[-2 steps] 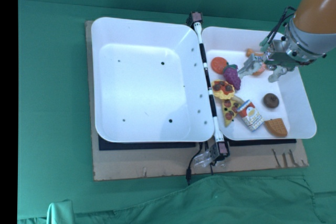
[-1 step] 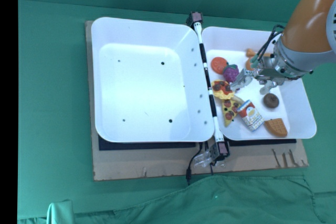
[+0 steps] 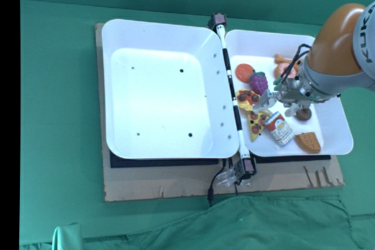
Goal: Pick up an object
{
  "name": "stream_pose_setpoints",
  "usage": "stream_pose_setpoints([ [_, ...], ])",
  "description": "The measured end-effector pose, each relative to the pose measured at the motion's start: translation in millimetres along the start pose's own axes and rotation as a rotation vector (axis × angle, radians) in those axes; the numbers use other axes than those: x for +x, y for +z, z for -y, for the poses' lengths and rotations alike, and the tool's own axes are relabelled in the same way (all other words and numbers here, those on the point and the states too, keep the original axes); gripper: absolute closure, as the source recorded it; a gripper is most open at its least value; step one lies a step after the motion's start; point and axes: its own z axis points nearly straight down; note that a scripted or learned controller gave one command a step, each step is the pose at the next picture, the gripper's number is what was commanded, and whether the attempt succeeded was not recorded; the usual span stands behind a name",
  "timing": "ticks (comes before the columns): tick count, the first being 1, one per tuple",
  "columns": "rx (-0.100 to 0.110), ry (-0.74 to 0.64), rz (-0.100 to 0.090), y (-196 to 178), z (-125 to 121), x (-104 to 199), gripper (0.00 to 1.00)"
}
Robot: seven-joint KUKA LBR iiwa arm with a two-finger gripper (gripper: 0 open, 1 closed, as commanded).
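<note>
The left bin (image 3: 158, 32) sits beside the right bin (image 3: 337, 132), which carries the toys: a red tomato (image 3: 244, 72), purple grapes (image 3: 258, 82), a pizza slice (image 3: 255, 123) and a small carton (image 3: 280, 128) (lying flat). The gripper (image 3: 291, 103) hangs low just above the carton; how it is set cannot be made out.

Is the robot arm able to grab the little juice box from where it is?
Probably yes. The gripper hangs just above the juice box in the right bin, and nothing lies on top of it.
</note>
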Motion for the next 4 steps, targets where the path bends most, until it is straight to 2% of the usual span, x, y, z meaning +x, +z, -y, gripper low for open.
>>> stream_pose_setpoints([
  [1, -0.023, -0.002, 0.004, 21.1, -4.8, -1.9, 0.00],
  [2, -0.027, 0.001, 0.005, 11.0, -5.7, -2.3, 1.00],
  [3, -0.016, -0.003, 0.003, -54.6, -5.6, -4.3, 1.00],
  [4, -0.016, -0.004, 0.002, -118.8, -4.9, 0.0, 1.00],
])
